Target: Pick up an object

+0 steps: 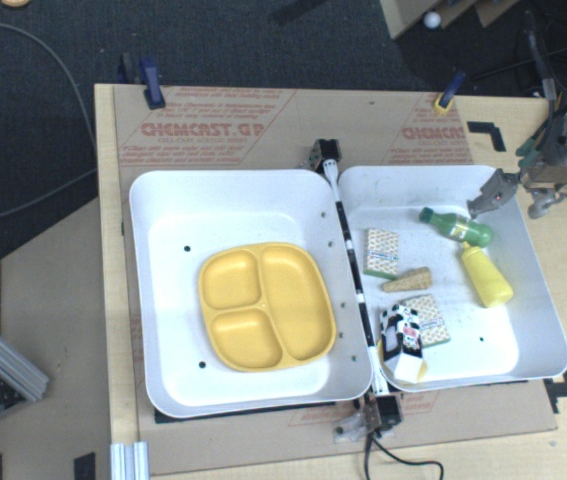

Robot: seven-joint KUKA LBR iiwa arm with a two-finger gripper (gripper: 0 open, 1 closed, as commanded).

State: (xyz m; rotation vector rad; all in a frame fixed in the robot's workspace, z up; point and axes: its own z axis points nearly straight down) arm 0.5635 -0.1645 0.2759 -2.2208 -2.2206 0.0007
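Green bottle lies on its side near the back of the right bin, its cap end pointing toward the bin's middle, and it is the object closest to the gripper. It looks like a small toy of hard plastic: probably light and stiff, but round and smooth, so it could roll or slip unless it is pinched across its body at the middle. Just beside it lies a yellow bottle of similar build. Farther toward the divider sit a patterned packet, a tan stick and a cow-print carton. The left bin holds a yellow divided plate. The gripper hangs at the right bin's back corner with one finger showing toward the green bottle; its fingers appear spread and hold nothing.
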